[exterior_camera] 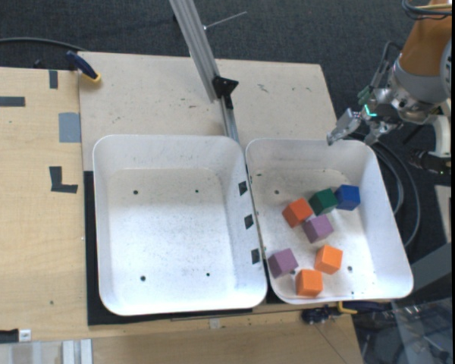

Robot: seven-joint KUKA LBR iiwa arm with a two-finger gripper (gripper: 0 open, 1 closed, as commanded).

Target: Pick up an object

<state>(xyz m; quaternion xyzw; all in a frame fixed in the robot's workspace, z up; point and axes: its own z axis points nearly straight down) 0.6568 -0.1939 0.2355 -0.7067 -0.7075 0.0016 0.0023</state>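
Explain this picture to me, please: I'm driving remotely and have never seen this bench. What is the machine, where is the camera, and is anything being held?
One fixed camera looks down at a slant on a bench. The machine is a robot arm, grey with an orange band, reaching in from the right. Its gripper hangs above the far rim of the right bin, with no block between its fingers. Two shallow white bins sit side by side. The right bin contains seven small blocks: three orange, two purple, one green and one blue. The left bin shows bare floor.
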